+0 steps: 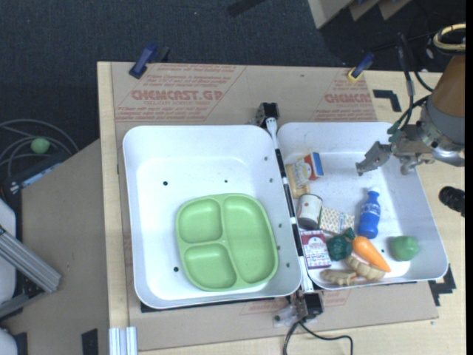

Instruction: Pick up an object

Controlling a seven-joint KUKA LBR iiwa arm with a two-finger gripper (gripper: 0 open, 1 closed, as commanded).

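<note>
At the right bin's [436, 254] near edge lie a carrot [369, 252], a green ball [403, 248] and, just behind them, a blue bottle [369, 213]. The gripper [386, 156] hovers above the bin's far part holding nothing (finger spread: cannot tell). Best to descend squarely over the bottle, which stands clear of its neighbours.

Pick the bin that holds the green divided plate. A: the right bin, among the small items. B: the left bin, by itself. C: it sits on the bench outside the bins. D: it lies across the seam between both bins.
B: the green divided plate lies flat in the left bin, while the blue bottle and carrot sit in the right bin.
</note>
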